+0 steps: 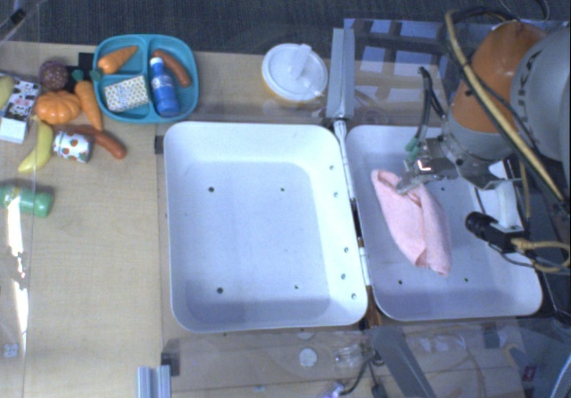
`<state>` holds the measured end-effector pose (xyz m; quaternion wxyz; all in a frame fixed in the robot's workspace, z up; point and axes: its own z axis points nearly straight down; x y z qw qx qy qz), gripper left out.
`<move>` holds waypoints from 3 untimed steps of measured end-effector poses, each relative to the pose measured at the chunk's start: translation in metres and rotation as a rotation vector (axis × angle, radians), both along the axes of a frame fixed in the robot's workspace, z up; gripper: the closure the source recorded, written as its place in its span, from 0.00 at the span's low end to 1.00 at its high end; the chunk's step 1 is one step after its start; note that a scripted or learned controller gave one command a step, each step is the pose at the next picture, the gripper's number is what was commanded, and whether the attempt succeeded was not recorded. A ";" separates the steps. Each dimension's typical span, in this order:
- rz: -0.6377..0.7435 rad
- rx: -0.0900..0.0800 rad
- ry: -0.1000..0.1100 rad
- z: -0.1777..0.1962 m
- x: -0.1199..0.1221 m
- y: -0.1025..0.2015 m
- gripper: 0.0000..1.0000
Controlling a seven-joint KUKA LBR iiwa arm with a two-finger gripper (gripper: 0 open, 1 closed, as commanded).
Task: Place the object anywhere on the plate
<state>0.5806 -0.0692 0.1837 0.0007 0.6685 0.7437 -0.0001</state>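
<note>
Pick-up stage. The claw [417, 175] sits at the upper end of the pink cloth [413, 219], which lies in the right bin [500, 294]; whether the claw is open or closed cannot be told. Judged next: confirm a grasp, lift, and carry toward the blue plate [183, 55] on the table [89, 236].

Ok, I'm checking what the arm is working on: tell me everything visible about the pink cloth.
The pink cloth looks like soft, pale fabric, crumpled into a long bundle running diagonally. It lies on the floor of the right bin, left of centre, clear of the walls. The gripper sits at its upper end, apparently touching it.
</note>
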 end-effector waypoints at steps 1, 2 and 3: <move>0.007 0.001 -0.002 0.041 0.001 0.001 1.00; 0.411 0.001 -0.001 0.050 -0.009 0.048 1.00; 0.816 0.001 -0.002 0.054 -0.018 0.095 1.00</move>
